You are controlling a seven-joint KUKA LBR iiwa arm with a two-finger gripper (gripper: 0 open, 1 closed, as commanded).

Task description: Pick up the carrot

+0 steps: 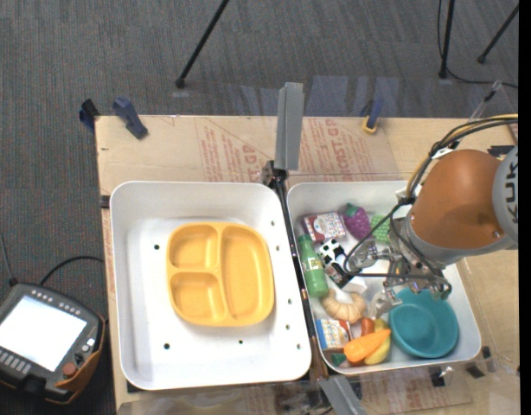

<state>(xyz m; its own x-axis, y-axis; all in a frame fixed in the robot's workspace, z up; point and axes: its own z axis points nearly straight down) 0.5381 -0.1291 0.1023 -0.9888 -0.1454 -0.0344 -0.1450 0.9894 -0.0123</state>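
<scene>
A: Counts?
B: Two white bins: left bin [131, 232] has one yellow divided plate [220, 273]; right bin [470, 314] has one carrot [367, 347] at its near edge, beside one teal bowl [423, 328].
A: Gripper [388, 299]?
B: Over the right bin's clutter; jaws, can't tell.

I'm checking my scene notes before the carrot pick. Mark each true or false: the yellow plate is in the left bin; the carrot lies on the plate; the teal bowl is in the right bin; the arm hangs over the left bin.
1. The yellow plate is in the left bin. True.
2. The carrot lies on the plate. False: it lies in the right bin, beside the teal bowl.
3. The teal bowl is in the right bin. True.
4. The arm hangs over the left bin. False: it is over the right bin.
</scene>
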